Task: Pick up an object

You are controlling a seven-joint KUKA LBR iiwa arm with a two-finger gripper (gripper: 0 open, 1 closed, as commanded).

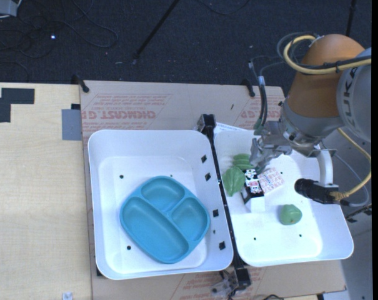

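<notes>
A: Where's the gripper (258,167) now?

B: Low in the right bin (313,245), over the clutter by its left wall. Whether the claw is open or shut I cannot tell from here; the wrist hides it.

A: What's under it?

B: A small card (270,181) with red print, a dark little thing at its left end, and a green leaf (233,180) just beside, to the left. They lie touching or nearly so. A green ball (290,214) sits apart, nearer and to the right.

A: So which should it take?

B: The card pile seems the target, I'd judge. To do it well, it should come straight down and centred on one thing, not straddling card and leaf, and close fully before lifting. The ball, lying alone, might be easier.

A: And the left bin (104,167)?

B: Only a blue plate (165,219), with three sections.

A: Any writing?

B: Red lettering on the cardboard (139,108) beneath the bins, upside down from here; I can't read it. The card's print is too small.
</notes>
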